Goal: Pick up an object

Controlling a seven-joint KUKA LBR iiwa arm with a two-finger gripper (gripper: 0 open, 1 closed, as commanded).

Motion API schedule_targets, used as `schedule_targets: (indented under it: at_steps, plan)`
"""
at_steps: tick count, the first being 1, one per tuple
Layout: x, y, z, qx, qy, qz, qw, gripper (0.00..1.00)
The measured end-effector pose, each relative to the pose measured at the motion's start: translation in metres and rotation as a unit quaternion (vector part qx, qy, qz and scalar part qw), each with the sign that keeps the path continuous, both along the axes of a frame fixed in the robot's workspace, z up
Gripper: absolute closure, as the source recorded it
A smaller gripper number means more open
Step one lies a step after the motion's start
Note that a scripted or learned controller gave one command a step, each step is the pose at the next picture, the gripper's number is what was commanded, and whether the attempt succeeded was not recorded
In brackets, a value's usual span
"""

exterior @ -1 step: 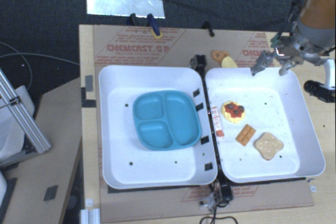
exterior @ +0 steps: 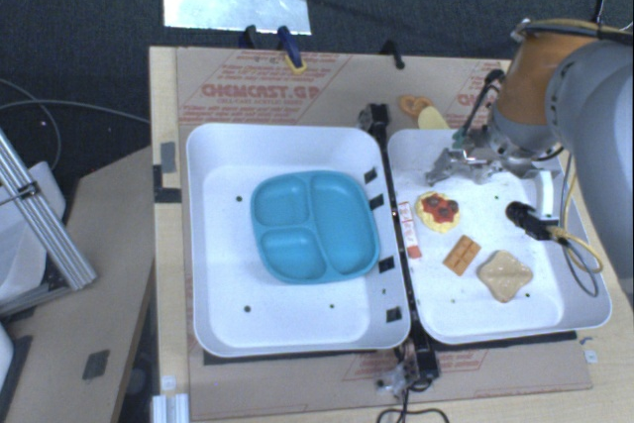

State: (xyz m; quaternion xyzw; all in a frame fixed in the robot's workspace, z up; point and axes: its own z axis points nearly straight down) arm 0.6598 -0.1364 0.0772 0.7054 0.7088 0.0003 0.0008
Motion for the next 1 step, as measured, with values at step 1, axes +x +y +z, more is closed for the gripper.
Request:
schedule_targets:
  at_steps: [1]
  plan:
    - [-0.0471, 0.0441, 0.0098, -0.0001, -0.002, 0.001, 1.0000, 0.00]
